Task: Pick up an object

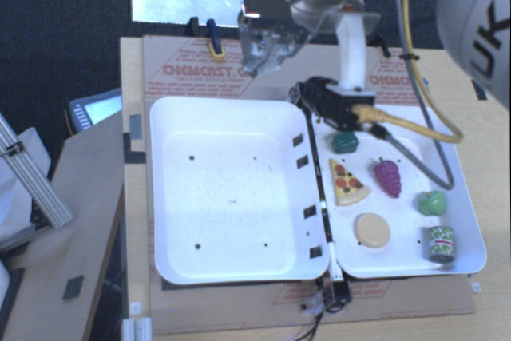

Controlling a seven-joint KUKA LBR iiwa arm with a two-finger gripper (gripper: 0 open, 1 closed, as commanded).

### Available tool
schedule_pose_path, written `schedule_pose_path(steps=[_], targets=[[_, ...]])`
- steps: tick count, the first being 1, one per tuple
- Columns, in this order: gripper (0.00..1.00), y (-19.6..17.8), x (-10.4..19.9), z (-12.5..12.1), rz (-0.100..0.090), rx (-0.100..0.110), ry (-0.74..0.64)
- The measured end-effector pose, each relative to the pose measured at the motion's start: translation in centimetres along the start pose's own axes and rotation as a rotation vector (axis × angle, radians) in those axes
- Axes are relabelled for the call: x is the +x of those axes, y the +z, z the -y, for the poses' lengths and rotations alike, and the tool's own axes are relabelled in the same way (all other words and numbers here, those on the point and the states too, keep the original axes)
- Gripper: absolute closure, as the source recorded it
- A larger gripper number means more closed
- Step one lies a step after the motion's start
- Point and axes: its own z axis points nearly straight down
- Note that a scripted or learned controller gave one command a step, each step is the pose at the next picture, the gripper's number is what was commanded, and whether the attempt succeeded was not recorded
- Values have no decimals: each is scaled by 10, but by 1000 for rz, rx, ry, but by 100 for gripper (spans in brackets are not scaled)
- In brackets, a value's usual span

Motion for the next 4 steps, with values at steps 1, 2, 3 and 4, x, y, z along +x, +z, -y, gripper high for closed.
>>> schedule_pose_path(steps=[1,2,3,4], targets=[[0,4,-1,-1,3,6,1],[100,-7,0,-1,2,3,-3],[0,-7,0,-1,2,5,-5],[100,-18,0,-1,1,2,-9]])
